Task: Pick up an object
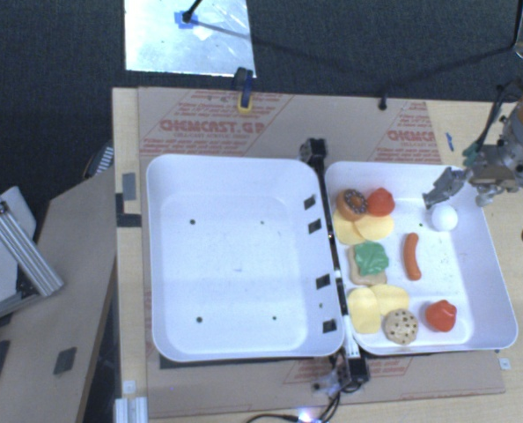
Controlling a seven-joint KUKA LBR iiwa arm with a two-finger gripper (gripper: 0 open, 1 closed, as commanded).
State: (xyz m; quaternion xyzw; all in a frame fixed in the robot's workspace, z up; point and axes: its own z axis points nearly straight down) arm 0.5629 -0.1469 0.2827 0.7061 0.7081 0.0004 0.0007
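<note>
The right bin (486,263) holds several toy foods. A white egg (444,218) lies near its far right side. My gripper (462,195) hangs just above and behind the egg, open, with one finger (438,191) to the egg's upper left and nothing between the fingers. Along the bin's left side lie a donut (353,203), a red tomato (380,202), yellow slices (368,228), a green leafy piece (370,257), more yellow slices (376,303) and a cookie (401,326). A sausage (411,256) lies mid-bin and a red pepper (440,315) sits near the front.
The left bin (165,236) stands beside the right one, joined by a black hinge strip (327,263). Both rest on a cardboard sheet (209,122). A metal plate (187,25) lies behind the bench and an aluminium frame (11,236) stands at the far left.
</note>
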